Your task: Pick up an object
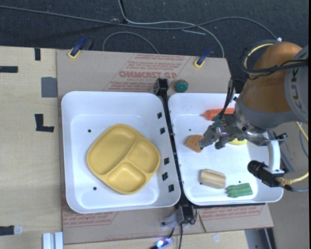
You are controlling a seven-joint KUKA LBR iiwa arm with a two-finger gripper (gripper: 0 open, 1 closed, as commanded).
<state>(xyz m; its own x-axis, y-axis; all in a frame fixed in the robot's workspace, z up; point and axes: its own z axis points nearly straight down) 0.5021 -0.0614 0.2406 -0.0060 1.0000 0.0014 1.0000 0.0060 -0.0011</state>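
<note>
Gripper [211, 139] sat low in the right bin [182, 188], fingers spread apart and closed on nothing, their tips just beside the brown chunk [193, 143] on its right side. That chunk lay near the bin's left wall, about mid-height, apart from the other items.

Likely step: closing on the brown chunk. To do it well, the arm needed to shift the fingers left so the chunk sat between them, not off one tip, then drop fully before closing; the piece looked small and rounded, so an off-centre pinch would probably squirt it toward the divider.

Chunk's long axis ran roughly left-right with a slight downward tilt to the right; the fingers should straddle its short width. Which end was which: too small to tell.

Tan block [212, 178] and green piece [239, 191] sat nearer the front edge, orange piece [213, 113] behind the wrist. Yellow divided plate [124, 158] lay in the left bin [72, 108].
</note>
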